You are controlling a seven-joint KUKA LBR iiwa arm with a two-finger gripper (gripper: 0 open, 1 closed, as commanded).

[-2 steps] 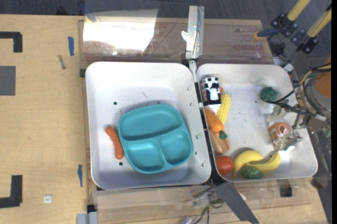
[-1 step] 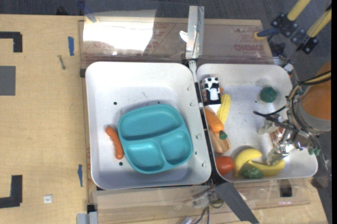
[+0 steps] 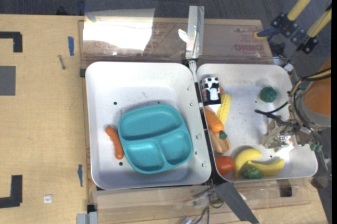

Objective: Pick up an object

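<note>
1. Gripper (image 3: 281, 136) low over the right bin (image 3: 247, 73), by its right wall, just above the banana (image 3: 263, 163); nothing visibly between its parts; how far open, impossible to tell from this slant.
2. Arm (image 3: 318, 102) coming in from the right above the gripper, orange band at the bin's right rim, black cables looping off its left side.
3. Banana at the bin's front, just below the gripper, curved, with a green piece (image 3: 251, 172) against its lower edge.
4. Tomato (image 3: 224, 165) left of the banana, at the bin's front left corner.
5. Carrot (image 3: 214, 120) above the tomato, along the bin's left wall, with a brown piece (image 3: 220, 141) between the two.
6. Corn (image 3: 224, 107) just right of the carrot, slanted, touching it.
7. Black-and-white toy (image 3: 211, 90) above the corn, at the top of the left wall.
8. Green ball (image 3: 269, 94) up and left of the gripper, well apart from the rest, toward the bin's back right.
9. Left bin (image 3: 137, 78) beside the right bin, sharing the middle divide.
10. Teal tray (image 3: 154, 138) in the left bin, three compartments, toward its front.
11. Sausage (image 3: 115, 142) just left of the tray, lying on the bin floor.
</note>
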